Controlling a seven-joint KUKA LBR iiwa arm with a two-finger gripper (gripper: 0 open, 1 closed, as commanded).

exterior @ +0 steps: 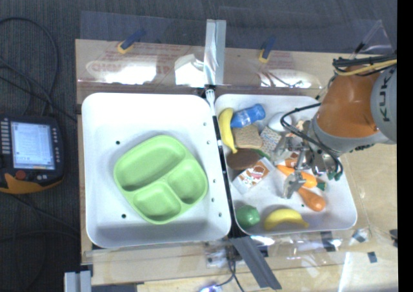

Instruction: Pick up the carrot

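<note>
The carrot (312, 199) is orange and lies slantwise in the right bin (345, 216), near its right wall, with its thick end toward the front. My gripper (295, 179) hangs low over the carrot's upper part and hides the middle of it. An orange bit (284, 169) pokes out on the gripper's left side. The arm's orange band (345, 111) sits just behind, over the bin's right rear corner.
The right bin is crowded: a banana (225, 129) and blue bottle (249, 115) at the back left, a brown block (246, 135), a red-and-white packet (253, 176), a green fruit (247, 216) and a yellow fruit (284, 219) in front. The left bin (103, 116) holds a green divided plate (161, 178).
</note>
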